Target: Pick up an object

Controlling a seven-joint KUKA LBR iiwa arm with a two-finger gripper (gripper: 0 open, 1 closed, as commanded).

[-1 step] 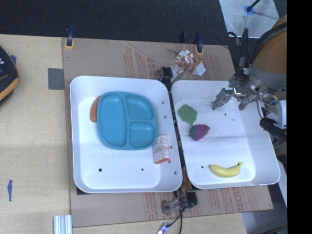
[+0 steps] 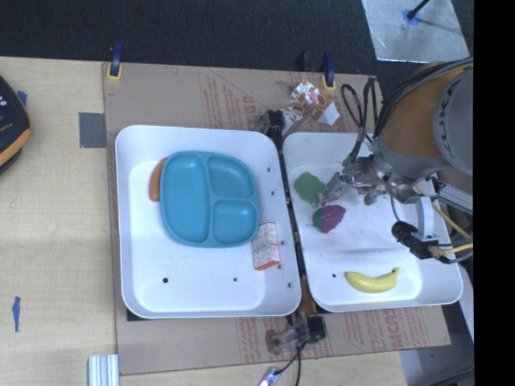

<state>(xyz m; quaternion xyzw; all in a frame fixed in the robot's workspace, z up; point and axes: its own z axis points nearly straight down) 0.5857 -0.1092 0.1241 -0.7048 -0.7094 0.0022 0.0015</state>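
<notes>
Hand (image 2: 334, 187) beside green object (image 2: 309, 187)

You see the wooden bench (image 2: 56, 240) carrying a brown cardboard sheet (image 2: 209, 95), and on that sheet the left white bin (image 2: 137, 288) and the right white bin (image 2: 438, 292) sit side by side, touching.

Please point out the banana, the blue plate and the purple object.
banana (image 2: 372, 281): camera view, middle of the fruit.
blue plate (image 2: 211, 199): camera view, centre divider.
purple object (image 2: 328, 217): camera view, its middle.
</notes>
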